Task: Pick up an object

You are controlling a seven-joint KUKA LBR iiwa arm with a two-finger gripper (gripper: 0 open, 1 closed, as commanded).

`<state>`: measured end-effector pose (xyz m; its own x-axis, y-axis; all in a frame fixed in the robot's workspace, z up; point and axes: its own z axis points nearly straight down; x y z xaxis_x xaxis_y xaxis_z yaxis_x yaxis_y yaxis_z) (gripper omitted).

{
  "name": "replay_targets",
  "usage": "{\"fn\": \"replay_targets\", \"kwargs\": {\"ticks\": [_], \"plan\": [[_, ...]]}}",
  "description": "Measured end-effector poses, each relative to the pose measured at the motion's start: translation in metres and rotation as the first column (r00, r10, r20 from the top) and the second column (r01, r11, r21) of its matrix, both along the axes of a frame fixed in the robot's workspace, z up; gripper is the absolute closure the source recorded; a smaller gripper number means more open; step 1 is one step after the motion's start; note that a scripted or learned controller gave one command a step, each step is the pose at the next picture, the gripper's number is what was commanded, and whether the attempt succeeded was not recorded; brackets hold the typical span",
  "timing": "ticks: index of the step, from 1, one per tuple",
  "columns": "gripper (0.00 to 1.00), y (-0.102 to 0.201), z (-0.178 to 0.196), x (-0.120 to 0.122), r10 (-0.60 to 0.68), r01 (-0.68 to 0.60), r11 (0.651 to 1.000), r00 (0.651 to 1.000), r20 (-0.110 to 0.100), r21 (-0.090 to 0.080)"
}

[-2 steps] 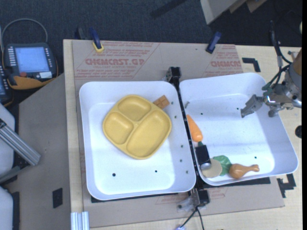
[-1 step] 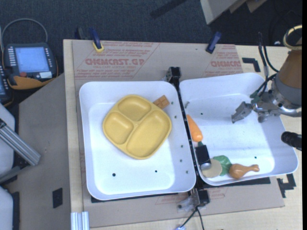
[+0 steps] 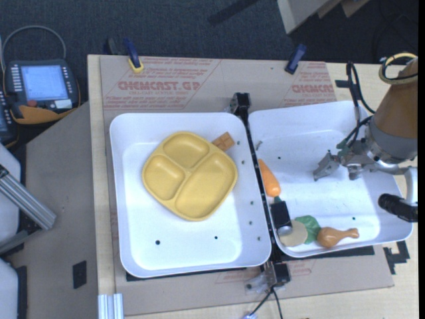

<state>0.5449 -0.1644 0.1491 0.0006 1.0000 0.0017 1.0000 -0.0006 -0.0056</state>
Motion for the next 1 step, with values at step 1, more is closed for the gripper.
{"fn": "replay_targets", "kwargs": {"ticks": [1], "plan": [[0.00, -0.0016, -0.0523, -0.0093, 0.000, 0.000, 1.000, 1.000, 0.007, -0.002]]}}
